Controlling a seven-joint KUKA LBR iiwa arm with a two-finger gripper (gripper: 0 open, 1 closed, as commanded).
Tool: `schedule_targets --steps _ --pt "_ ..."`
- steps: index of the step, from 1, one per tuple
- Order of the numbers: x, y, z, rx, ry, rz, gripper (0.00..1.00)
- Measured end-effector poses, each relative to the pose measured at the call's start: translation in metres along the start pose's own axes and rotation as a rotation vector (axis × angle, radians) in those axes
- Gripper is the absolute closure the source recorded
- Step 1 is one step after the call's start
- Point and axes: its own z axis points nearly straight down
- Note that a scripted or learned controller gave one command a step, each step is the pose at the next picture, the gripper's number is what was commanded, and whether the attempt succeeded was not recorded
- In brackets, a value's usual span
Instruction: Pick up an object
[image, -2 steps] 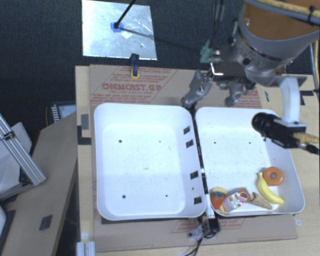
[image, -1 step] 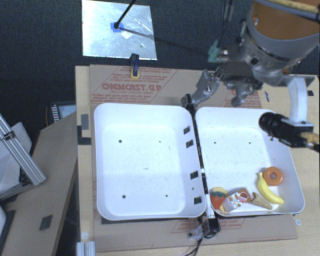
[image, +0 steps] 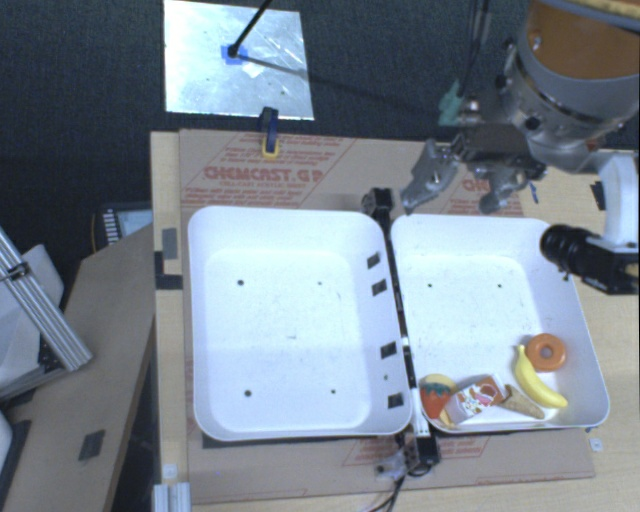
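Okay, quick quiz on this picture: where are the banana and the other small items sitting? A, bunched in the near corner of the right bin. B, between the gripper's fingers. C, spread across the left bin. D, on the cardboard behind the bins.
A: the banana, the orange ring and the other small items lie together at the near edge of the right bin, far from the gripper above its back rim.

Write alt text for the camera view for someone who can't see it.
A grey arm's open gripper hangs above the far edge of the right bin, holding nothing. A banana, an orange ring and other small items lie in that bin's near right corner beside the left bin.
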Motion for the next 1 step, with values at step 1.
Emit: schedule_targets --steps 1 --pt "0.0734 -0.0009 0.0003 0.0 0.003 -0.012 0.0"
